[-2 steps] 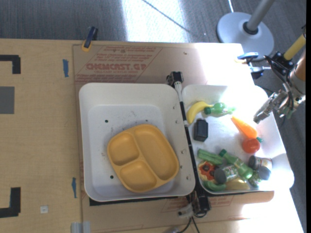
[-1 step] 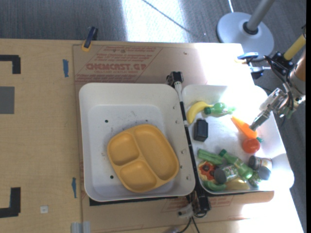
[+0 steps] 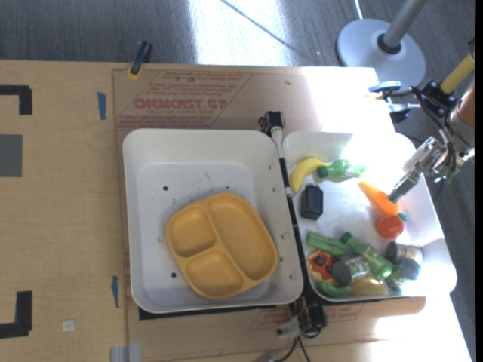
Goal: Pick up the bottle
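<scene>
A green bottle [image 3: 367, 259] with a printed label lies on its side near the front of the right bin [image 3: 434, 216], among other items. A smaller green bottle-like item [image 3: 337, 171] lies at the back of that bin, beside a banana [image 3: 303, 172]. My gripper [image 3: 400, 190] reaches in from the right and hangs over the bin's right half, its tip just above the thick end of an orange carrot [image 3: 376, 195]. It is well behind the labelled bottle and to the right of the small green one. Nothing shows in its grasp.
A red tomato [image 3: 389, 225] sits below the carrot and a black block [image 3: 312, 201] lies near the divider. Green vegetables, a dark round piece and a can crowd the front of the right bin. The left bin [image 3: 143, 202] holds a yellow divided plate [image 3: 219, 245].
</scene>
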`<action>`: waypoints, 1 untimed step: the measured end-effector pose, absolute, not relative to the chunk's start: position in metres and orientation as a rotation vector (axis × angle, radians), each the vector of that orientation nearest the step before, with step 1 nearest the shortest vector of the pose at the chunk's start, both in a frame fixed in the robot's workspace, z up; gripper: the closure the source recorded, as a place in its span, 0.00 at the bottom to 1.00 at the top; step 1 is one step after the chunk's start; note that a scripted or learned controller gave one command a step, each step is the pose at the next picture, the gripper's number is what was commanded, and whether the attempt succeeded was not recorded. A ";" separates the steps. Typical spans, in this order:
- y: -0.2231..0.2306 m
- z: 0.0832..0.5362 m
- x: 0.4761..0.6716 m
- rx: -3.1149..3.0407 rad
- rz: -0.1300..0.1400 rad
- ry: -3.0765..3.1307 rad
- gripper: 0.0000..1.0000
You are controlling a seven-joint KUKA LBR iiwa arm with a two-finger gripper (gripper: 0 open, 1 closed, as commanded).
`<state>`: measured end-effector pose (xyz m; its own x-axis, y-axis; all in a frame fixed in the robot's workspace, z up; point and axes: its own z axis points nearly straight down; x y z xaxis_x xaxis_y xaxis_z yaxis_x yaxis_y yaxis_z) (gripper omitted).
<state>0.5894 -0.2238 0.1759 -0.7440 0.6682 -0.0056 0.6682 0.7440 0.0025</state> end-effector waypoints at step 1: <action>-0.224 0.176 0.589 1.122 0.001 2.928 0.00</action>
<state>0.5894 -0.2238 0.1759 -0.7440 0.6682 -0.0056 0.6682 0.7440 0.0025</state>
